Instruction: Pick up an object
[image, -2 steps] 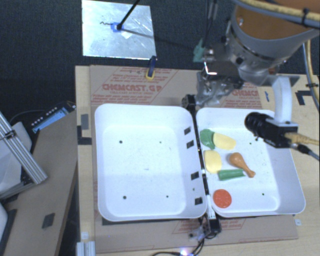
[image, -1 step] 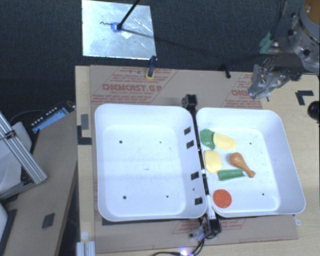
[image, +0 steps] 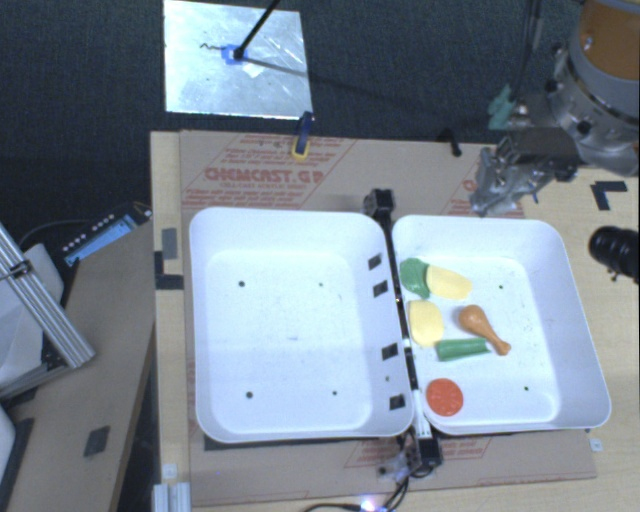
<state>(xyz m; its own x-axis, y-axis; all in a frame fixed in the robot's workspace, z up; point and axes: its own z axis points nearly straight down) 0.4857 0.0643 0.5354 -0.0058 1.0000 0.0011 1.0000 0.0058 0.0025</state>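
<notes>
The right bin (image: 560, 300) holds several toy foods on its left side. A green and yellow corn piece (image: 433, 281) lies at the top, a pale yellow piece (image: 425, 322) below it, an orange drumstick (image: 482, 328) to their right, a green piece (image: 461, 349) under that, and a red-orange disc (image: 445, 397) near the front. My gripper (image: 497, 188) hangs above the bench just behind the right bin's far rim, apart from all the objects. Nothing shows between its fingers.
The left bin (image: 215, 300) stands beside the right one, joined by a black-clipped seam (image: 392, 300). Both rest on a cardboard sheet (image: 260, 170). A foil square (image: 235, 55) lies at the back, and a yellow clip (image: 300, 150) sits behind the left bin.
</notes>
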